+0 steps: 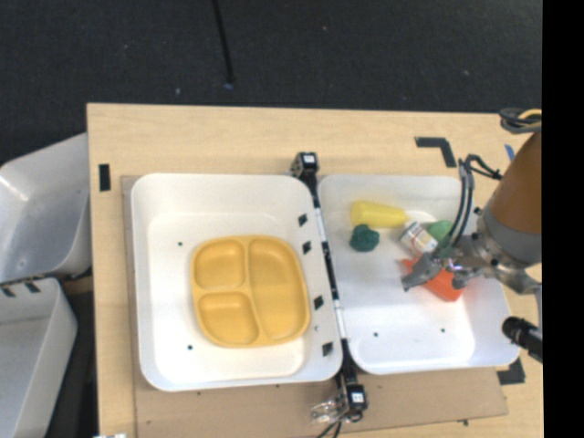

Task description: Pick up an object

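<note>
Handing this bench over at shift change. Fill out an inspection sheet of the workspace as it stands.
Surface: wooden bench bearing left bin and right bin.
Job's things: in right bin, yellow object, dark green lump, small clear bottle, green piece, orange object.
Clutter: yellow divided tray in left bin.
Grippers: pincer low over right bin beside orange object; grasp unclear.
Cables: black cables along the arm.
Surroundings: dark floor, white containers at left.
</note>
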